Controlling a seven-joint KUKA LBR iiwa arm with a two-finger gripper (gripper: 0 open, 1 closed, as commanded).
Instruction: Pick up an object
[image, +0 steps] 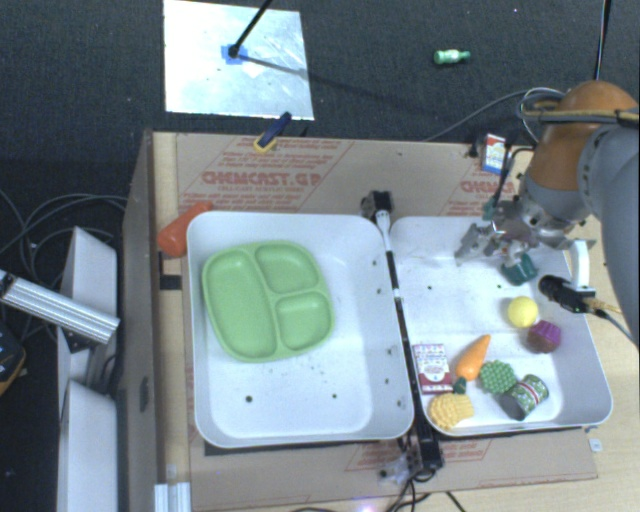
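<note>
Taking the yellow ball (521, 312) in the right bin (440, 300) as the mark: a teal piece (519, 267) lies just up the view from it, close beside the gripper (480, 242), which hangs over the bin's barer upper part, up and to the view's left of the ball. Whether the gripper is spread or pressed together cannot be told. A purple piece (544, 336) sits just down and to the view's right of the ball. Down and leftward of the ball, crowded close together, lie an orange carrot (473, 355), a green knobbly piece (497, 376), a dark can (525, 396), a yellow corn cob (450, 409) and a small red-and-white carton (431, 365). Far leftward of the ball, the left bin (230, 420) holds a green divided plate (268, 300). Both bins rest on lettered cardboard (300, 175); dark carpet (400, 50) lies beyond, with a small green bottle (451, 57) on it well up the view from the ball
</note>
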